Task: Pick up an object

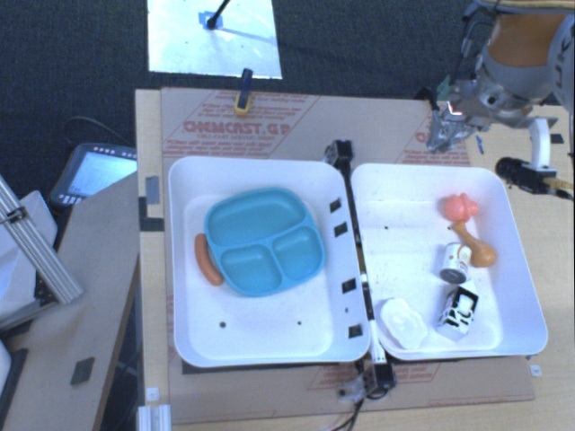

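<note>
Several small objects lie along the right side of the right bin (422, 196): a pink toy (459, 206) near the far corner, a tan piece (474, 248) just below it, a small can (454, 263), a black-and-white carton (460, 311) and a white lump (402, 323) near the front edge. The gripper (444, 138) hangs above the bench just beyond that bin's far rim, holding nothing; whether it is parted or closed cannot be told. The left bin (260, 335) holds a blue divided plate (263, 240) with an orange sausage (207, 259) touching its left edge. Both bins rest on brown cardboard (269, 119) over dark carpet (72, 43), with a pale square sheet (211, 25) beyond.
</note>
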`<move>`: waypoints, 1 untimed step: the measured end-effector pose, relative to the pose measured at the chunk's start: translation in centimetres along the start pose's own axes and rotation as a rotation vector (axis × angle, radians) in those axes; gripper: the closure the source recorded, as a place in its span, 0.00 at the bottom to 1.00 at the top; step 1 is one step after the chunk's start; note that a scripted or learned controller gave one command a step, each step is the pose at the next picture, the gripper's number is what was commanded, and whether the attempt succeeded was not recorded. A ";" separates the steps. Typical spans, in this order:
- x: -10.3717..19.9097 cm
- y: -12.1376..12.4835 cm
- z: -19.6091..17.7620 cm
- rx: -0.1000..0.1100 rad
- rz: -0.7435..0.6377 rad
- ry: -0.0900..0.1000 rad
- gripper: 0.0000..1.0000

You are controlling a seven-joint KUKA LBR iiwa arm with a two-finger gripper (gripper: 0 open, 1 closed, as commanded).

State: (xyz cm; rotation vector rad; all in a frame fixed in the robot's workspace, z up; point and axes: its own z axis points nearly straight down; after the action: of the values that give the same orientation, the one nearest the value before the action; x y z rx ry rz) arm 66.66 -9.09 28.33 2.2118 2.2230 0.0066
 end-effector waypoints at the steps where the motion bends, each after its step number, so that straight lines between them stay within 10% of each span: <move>1: 5.3 -1.1 -0.2 0.005 -0.004 0.002 1.00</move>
State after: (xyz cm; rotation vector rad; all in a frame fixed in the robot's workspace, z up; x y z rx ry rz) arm 65.57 -3.83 28.48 2.2102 2.2312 0.0037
